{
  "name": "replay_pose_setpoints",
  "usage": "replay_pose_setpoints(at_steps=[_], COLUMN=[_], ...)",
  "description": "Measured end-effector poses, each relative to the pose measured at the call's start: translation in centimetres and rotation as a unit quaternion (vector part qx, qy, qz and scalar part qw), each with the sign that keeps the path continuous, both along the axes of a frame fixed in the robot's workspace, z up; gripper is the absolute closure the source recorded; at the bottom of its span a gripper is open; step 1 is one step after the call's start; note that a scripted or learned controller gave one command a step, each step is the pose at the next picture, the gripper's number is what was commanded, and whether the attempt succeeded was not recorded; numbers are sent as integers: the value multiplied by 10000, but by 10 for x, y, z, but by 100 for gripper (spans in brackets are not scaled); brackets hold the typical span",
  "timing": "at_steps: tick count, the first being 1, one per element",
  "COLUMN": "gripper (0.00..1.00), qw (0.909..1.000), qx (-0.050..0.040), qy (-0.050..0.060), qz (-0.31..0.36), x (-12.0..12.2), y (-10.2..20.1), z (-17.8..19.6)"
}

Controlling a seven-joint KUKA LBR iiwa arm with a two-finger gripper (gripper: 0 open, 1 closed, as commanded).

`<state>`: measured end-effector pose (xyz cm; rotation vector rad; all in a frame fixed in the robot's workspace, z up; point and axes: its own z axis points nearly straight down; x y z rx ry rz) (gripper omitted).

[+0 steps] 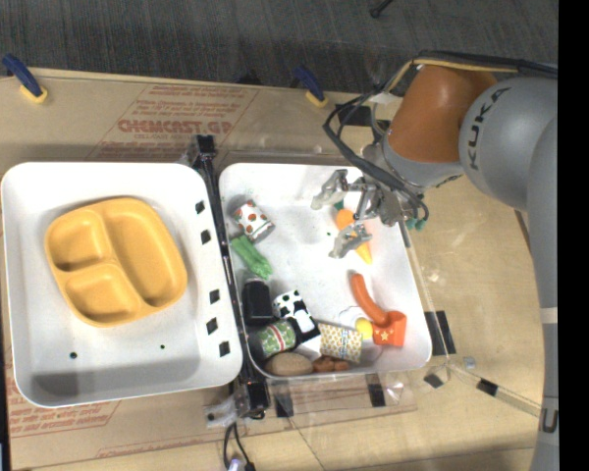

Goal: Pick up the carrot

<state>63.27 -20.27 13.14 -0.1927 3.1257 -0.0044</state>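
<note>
A small orange carrot lies in the right-hand white bin, near its far right side. It sits directly under the end effector, between the two metal fingers, which are spread apart on either side of it. The fingers are open around the carrot and do not appear to be clamped on it; the carrot looks to be resting on the bin floor.

Nearer the viewer than the end effector, an orange sausage-shaped toy lies by a red block. To the end effector's left lie a small red and white can and a green pepper-like piece. A heap of small toys and packets fills the bin's near edge.

Further left, the second white bin holds a yellow divided tray. Both bins stand on the brown bench. The grey arm, with its orange band, reaches in from the right.
</note>
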Motion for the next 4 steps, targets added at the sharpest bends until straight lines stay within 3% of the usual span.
replay_pose_setpoints(at_steps=[1,2,3,4], gripper=[0,100,100,0], qw=[9996,9997,9861,9861], qx=[6,-8,8,7], qy=[30,-29,59,35], qz=[-270,-242,1658,1664], x=[15,18,-97,-95], y=[-7,-6,-8,-7], z=[-39,-25,-40,-38])
